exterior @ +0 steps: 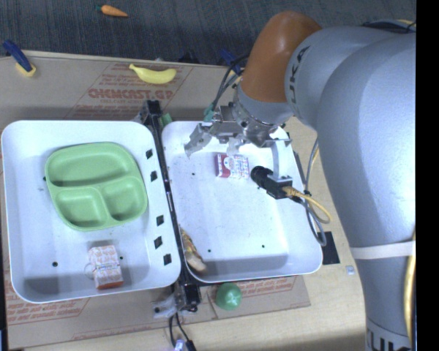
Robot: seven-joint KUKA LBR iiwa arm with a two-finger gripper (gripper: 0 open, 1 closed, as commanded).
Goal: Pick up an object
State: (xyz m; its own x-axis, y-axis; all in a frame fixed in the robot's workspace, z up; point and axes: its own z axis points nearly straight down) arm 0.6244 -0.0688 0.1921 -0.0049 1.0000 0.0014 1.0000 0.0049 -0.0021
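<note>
You've got the small carton (232, 166) in the upper middle of the right bin (238, 229). It lies flat, long axis approx left-right in the frame, red end to the left, pale end to the right. The jaws sit just above it in the frame, near the bin's top wall; can't tell how far open they are or whether they grip anything. Bare bin floor spreads below and left of the carton, w/ a brownish item (191, 254) in the lower-left corner. The left bin (29, 269) holds a green tray (95, 185) and a second carton (104, 265), well apart from your target.
</note>
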